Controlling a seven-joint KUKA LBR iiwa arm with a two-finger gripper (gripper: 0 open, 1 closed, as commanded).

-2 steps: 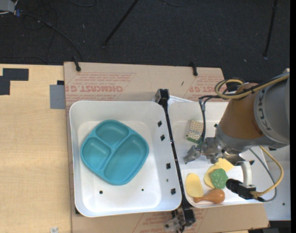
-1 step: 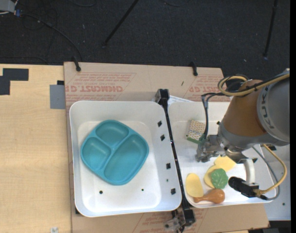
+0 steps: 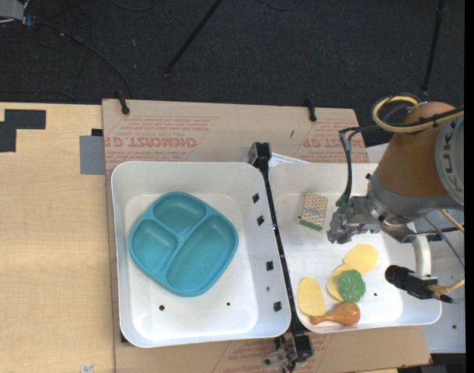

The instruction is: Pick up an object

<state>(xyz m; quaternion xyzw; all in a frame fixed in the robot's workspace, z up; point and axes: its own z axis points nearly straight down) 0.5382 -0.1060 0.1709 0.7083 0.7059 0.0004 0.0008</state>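
The arm [image 3: 412, 165] is seen reaching in from the right over the right bin [image 3: 307, 251]. Its orange band is raised above the bin's far right part, and the grey wrist is bent down and towards the middle of the bin. The gripper [image 3: 344, 228] is held low over the white floor in the upper half of that bin. Whether it is open or closed cannot be told from this slant, and nothing can be seen held in it.

The things to be picked are all found in the right bin. A speckled block [image 3: 315, 210] is tilted just beside the gripper, on its left, and whether the two touch cannot be told. A yellow slice [image 3: 362, 257] lies just below the gripper. Nearer the front rim, a green toy piece [image 3: 350, 286] rests on a further yellow slice. A yellow oval piece [image 3: 311, 294] lies to their left, and an orange-brown toy drumstick [image 3: 339, 315] lies along the front of the group.

In the left bin [image 3: 144, 185] a teal divided plate [image 3: 182, 243] is set flat, well apart from the gripper. Both bins are borne by a cardboard sheet [image 3: 182, 134] on the wooden bench [image 3: 43, 231].
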